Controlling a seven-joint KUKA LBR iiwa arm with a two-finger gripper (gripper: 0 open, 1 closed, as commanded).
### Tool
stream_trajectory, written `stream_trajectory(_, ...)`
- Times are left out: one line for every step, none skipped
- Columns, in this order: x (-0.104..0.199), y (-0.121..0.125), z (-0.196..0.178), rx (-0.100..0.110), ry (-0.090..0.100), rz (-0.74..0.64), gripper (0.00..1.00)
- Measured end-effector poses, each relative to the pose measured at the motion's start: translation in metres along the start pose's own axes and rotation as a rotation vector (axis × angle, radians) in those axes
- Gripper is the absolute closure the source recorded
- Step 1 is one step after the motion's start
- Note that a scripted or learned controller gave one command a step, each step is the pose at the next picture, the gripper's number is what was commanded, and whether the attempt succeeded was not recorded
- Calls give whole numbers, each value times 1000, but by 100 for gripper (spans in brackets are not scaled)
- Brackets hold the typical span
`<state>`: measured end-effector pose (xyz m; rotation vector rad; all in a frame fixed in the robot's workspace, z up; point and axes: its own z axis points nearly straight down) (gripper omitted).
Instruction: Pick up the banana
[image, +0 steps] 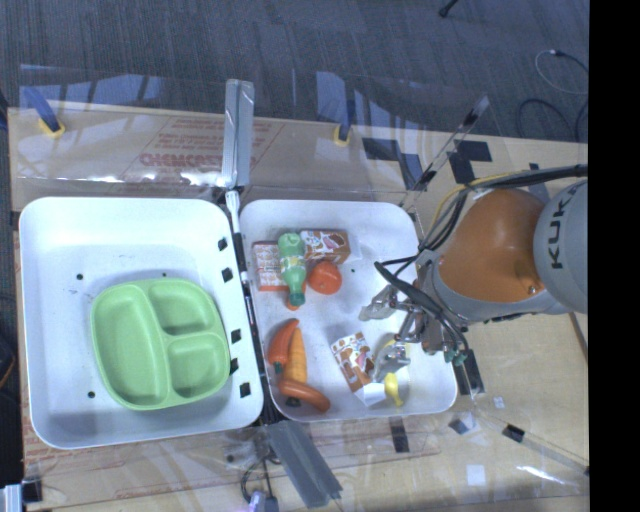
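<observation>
- The claw (392, 352) hangs low in the right bin (400, 222), at its near right corner; whether it is spread or pinching cannot be told from above.
- The banana (394, 388) lies just below it, small and yellow, against the bin's near wall, beside a snack packet (352, 360).
- Further left lie a carrot (296, 352) and a sausage (303, 394); a green bottle (292, 264) sits up top.
- The left bin (50, 230) holds a green tray (160, 342), well apart, likely for sorting.
</observation>
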<state>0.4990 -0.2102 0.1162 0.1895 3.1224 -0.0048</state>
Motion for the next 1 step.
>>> stream_trajectory(10, 0, 9, 2, -19, -48, 0)
